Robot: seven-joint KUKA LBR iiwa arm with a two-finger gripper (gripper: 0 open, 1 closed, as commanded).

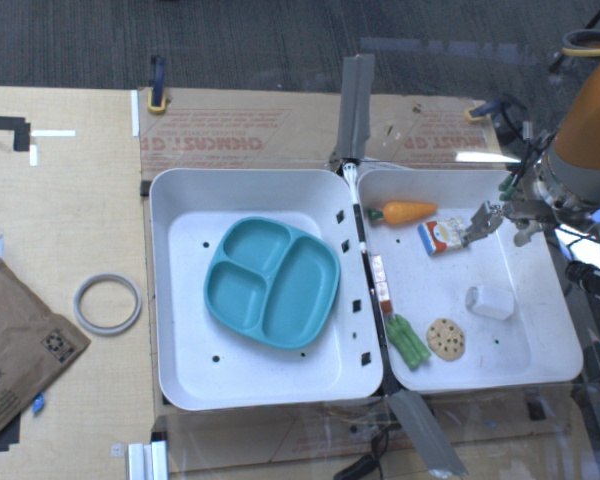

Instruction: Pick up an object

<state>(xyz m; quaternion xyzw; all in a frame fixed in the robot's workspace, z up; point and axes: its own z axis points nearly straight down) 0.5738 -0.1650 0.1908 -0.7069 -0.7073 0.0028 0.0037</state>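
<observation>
In the right bin (540,368) lie an orange carrot (407,211), a small red, white and blue carton (442,236), a white cylinder (489,302), a round speckled cookie (445,338) and a green bean pod (407,341). My gripper (481,224) hangs over the bin's far right part, its tip right at the carton's right edge. I cannot make out whether it touches the carton. The grey arm with its orange band (587,128) comes in from the right edge.
The left bin (180,348) holds a teal divided plate (272,282). A metal divider (364,258) runs between the bins. On the bench to the left lie a roll of tape (107,302) and a brown cardboard box (15,348).
</observation>
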